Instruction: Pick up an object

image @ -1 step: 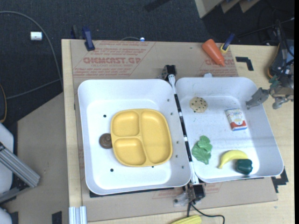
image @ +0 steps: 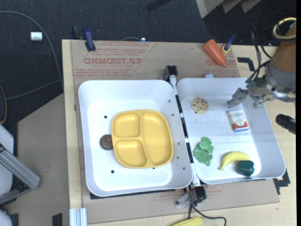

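White and red carton: small milk-style carton (image: 237,119), lying flat in the right bin (image: 277,147), toward its far right side, just below the hand.
Handling of carton: judged light, thin-walled, apt to dent under a hard squeeze; smooth faces may slip. Best taken across the short width, at mid-length.
Hand: hand (image: 248,97) at the arm's end, over the bin's upper right corner, fingers spread, nothing between them.
Cookie: chocolate-chip cookie (image: 200,105), flat disc, upper left of the right bin; judged stiff but low, hard to get fingers under.
Green leafy piece: toy lettuce or broccoli (image: 204,150), near the bin's left wall; likely light and lumpy.
Banana: yellow toy banana (image: 233,158), touching a dark green toy vegetable (image: 245,167) at the near edge; curved and probably slick.
Left bin: left bin (image: 89,126) bears a yellow divided plate (image: 141,139), a brown disc (image: 106,142) just beside its left rim.
Surface: surface (image: 117,60) with an orange carrot (image: 215,53) at the far edge.
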{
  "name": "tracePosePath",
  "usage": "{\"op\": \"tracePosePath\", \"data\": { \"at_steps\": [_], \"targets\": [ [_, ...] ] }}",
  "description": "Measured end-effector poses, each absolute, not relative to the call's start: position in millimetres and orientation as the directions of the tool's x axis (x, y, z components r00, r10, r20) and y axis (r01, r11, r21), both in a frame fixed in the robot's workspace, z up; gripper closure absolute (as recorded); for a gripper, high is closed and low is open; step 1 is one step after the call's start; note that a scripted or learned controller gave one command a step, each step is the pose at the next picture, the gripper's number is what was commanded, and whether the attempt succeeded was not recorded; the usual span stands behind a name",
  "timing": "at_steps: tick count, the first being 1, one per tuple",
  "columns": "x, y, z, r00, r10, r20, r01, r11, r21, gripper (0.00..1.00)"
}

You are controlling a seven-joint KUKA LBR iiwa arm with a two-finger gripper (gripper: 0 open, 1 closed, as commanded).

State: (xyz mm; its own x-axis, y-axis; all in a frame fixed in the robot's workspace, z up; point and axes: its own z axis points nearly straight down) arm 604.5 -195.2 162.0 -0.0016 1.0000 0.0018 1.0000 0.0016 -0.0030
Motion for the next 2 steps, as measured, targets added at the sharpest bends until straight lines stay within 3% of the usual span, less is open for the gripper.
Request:
{"op": "tracePosePath", "data": {
  "at_steps": [1, 2],
  "targets": [
    [592.2, -209, 99, 0.001, 1.000, 0.001, 1.000, -0.001, -0.002, 0.00],
    [578.4, -190, 84, -0.001, 1.000, 0.001, 1.000, 0.001, -0.002, 0.00]
  ]
}}
